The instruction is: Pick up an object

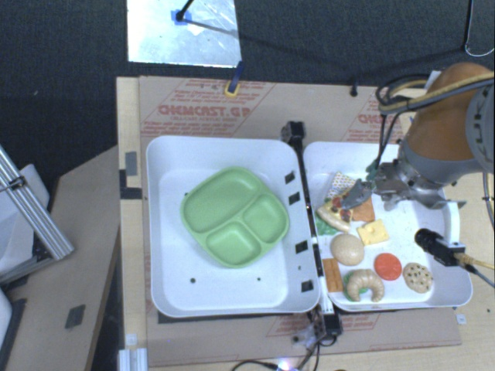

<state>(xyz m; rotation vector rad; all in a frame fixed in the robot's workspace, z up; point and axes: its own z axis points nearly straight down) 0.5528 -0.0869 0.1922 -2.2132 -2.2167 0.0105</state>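
The gripper (357, 198) is down in the right bin (456, 284), its dark tip right at the pizza slice (334, 216) and the toast-coloured square (362, 209) at the top of the food pile; whether it touches either is hard to judge, and I cannot tell how the fingers stand at this slant. The toy foods are crowded there to be picked from: a cheese wedge (374, 232), a pale bun (347, 249), a red disc (387, 266), a cookie (418, 277) and a croissant (363, 284) lie close together. The left bin (166, 284) holds a green divided plate (234, 216) (probably the drop spot). Both bins sit on brown board (201, 107) over a dark floor.
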